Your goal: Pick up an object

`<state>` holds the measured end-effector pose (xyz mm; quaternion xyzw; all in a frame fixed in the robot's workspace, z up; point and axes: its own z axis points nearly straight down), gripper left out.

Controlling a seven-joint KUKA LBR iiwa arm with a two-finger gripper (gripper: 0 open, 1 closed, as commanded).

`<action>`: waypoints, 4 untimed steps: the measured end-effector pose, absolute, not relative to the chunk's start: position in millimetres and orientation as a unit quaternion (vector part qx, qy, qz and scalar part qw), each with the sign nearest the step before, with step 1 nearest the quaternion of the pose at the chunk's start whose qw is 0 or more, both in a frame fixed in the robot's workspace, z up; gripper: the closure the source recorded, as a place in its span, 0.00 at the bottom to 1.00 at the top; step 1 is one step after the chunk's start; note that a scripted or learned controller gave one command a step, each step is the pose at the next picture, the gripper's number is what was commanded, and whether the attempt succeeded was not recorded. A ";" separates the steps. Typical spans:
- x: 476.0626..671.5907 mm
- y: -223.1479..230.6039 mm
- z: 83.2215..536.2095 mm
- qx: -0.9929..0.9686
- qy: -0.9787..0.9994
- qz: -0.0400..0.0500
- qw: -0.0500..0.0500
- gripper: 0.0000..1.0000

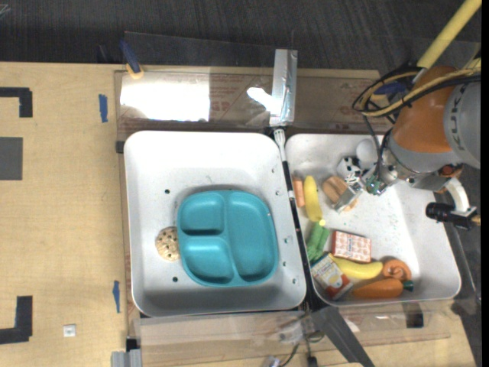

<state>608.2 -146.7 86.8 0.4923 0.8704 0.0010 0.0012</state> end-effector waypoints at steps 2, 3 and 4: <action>624.5 -118.1 86.9 0.583 0.812 -0.002 -0.004 0.00; 627.7 -117.7 98.3 0.581 0.814 0.000 0.003 1.00; 638.6 -52.4 189.1 0.643 0.766 0.004 0.004 1.00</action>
